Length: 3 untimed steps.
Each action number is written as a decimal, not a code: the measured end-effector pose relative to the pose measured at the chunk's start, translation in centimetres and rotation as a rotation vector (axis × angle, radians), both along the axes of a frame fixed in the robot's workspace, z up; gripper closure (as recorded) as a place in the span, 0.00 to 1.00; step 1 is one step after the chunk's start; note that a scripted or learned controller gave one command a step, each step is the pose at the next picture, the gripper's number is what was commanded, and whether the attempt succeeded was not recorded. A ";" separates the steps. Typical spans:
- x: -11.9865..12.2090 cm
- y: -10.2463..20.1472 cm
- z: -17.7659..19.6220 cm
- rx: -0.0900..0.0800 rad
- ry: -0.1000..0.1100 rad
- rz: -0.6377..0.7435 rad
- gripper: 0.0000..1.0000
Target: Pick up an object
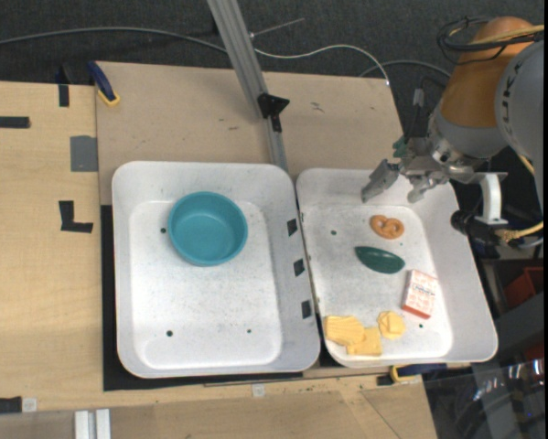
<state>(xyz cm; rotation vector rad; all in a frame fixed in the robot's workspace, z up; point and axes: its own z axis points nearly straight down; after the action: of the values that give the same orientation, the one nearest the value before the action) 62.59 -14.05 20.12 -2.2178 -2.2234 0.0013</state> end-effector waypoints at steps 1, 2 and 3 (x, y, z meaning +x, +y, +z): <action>0.0 0.0 0.0 0.000 0.000 0.000 0.00; -1.1 0.3 -5.3 0.000 0.005 0.000 0.00; -1.3 0.5 -10.8 0.000 0.006 -0.001 0.00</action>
<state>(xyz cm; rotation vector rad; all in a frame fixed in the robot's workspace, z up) 61.27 -13.60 9.37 -2.2157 -2.2196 0.0083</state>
